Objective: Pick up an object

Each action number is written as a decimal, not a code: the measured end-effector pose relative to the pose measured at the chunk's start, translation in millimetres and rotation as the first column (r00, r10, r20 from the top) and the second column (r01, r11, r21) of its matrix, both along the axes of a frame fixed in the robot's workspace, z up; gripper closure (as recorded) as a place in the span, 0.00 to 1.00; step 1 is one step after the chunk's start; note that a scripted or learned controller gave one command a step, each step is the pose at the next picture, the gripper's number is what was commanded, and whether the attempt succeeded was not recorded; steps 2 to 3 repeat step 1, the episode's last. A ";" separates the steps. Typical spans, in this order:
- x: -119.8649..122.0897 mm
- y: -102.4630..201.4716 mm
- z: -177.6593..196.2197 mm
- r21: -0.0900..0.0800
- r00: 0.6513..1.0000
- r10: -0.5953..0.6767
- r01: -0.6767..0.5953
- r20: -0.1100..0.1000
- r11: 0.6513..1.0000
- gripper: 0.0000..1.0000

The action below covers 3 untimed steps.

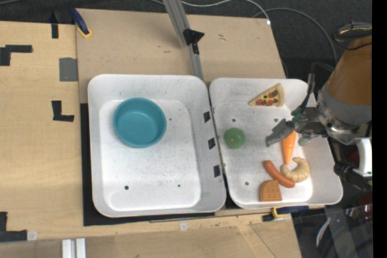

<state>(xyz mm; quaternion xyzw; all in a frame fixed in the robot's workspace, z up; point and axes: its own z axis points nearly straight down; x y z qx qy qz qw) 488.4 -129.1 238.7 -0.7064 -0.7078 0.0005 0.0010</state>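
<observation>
Matt grey metal on the gripper (279,133), with a smooth, faintly glossy orange band (355,72) on the arm behind it. Just below the fingers, smooth orange plastic on the toy carrot (289,147). Further below, pale glossy plastic on the curled shrimp (297,170) and shiny red plastic on the sausage (278,173). Left of the gripper, dull green finish on the round ball (234,138). Underneath, smooth white plastic with fine dark speckles on the right bin (239,96); the same on the left bin (151,187) well to the left. Smooth matt teal plastic on the bowl (140,122) there. Beyond both, matt pale wood on the bench (127,48), lightly scuffed.
</observation>
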 end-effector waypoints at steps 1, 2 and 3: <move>0.0 -0.1 0.0 0.000 1.000 0.000 0.000 0.000 1.000 0.00; 0.0 -0.1 0.0 0.000 1.000 0.000 0.000 0.000 1.000 0.00; 0.0 -0.1 0.0 0.000 1.000 0.000 0.000 0.000 1.000 0.00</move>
